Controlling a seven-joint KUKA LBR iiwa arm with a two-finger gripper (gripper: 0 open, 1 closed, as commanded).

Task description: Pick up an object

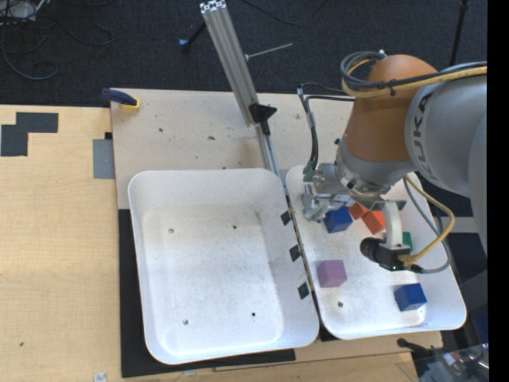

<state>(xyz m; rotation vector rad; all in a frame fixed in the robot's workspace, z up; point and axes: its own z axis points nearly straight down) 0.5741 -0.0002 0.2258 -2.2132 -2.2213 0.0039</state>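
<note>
At the near right corner of the right-hand shallow white plastic bin (445,318) sits a small dark blue cube (410,296), and to its left, close to the wall shared with the left-hand white bin (151,293), lies a pale purple cube (332,274). Farther back, the grey arm with its orange band (382,118) hangs over the right bin's far part, and its metal two-finger gripper (320,200) is low near the bin's far left side. A second blue cube (338,219) lies just right of the gripper with an orange block (372,218) and a small green piece (406,238) beyond, but whether the jaws are spread or clenched I cannot tell.
</note>
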